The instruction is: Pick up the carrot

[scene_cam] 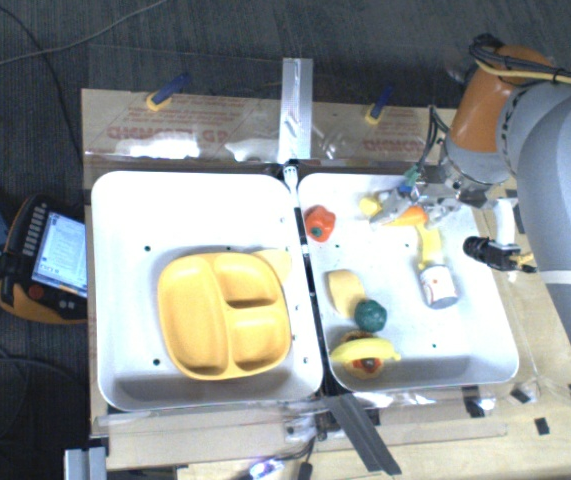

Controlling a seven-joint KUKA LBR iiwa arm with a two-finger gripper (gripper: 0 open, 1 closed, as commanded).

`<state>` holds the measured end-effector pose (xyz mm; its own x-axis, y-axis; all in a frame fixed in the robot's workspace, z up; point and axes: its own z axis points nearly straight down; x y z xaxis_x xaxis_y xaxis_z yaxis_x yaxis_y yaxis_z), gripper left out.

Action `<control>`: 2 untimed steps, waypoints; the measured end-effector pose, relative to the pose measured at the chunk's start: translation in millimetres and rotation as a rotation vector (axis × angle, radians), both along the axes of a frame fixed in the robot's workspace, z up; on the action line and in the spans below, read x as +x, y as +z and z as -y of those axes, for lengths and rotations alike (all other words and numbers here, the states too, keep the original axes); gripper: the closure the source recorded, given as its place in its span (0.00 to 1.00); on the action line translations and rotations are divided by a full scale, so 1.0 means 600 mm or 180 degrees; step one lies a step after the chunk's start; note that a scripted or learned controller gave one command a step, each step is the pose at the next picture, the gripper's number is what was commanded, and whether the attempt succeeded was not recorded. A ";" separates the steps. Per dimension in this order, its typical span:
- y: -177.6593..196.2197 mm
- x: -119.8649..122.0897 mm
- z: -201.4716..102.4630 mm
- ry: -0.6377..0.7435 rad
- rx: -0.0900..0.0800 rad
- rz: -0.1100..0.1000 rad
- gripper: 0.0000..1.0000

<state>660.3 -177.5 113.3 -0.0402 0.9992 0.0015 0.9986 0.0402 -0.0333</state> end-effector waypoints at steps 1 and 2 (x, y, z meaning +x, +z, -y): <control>0.013 -0.025 0.037 -0.0432 -0.0009 0.0097 0.00; -0.041 -0.061 0.037 0.0252 -0.0019 0.0127 0.00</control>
<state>623.8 -199.7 88.8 -0.1190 0.9929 -0.0077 0.9929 0.1191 0.0060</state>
